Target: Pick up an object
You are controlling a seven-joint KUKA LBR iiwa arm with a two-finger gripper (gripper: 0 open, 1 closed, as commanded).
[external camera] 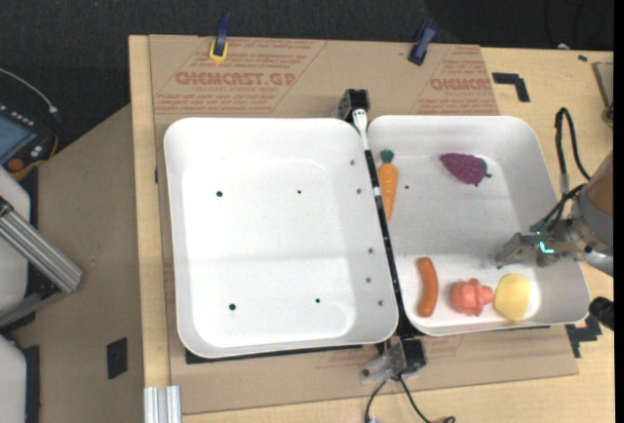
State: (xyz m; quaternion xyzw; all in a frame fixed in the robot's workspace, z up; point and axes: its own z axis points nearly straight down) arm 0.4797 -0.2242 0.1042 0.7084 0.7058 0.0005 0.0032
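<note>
The right bin (507, 134) holds several small items. A carrot (388, 187) lies along its left wall and a purple grape bunch (465, 167) sits near the back. Along the front edge lie an orange-red sausage (427, 287), a pink-red toy (470, 296) and a yellow lemon (515, 296). My gripper (526, 249) reaches in from the right, low over the bin's right side. It is just behind and above the lemon and apart from it. I see no object in its grasp.
The left bin (195, 216) sits beside the right one, and a black divider clamp (356, 105) marks their shared edge at the back. Cables (565, 148) trail along the right bin's far side. Blue clips (423, 42) pin the cardboard base at the rear.
</note>
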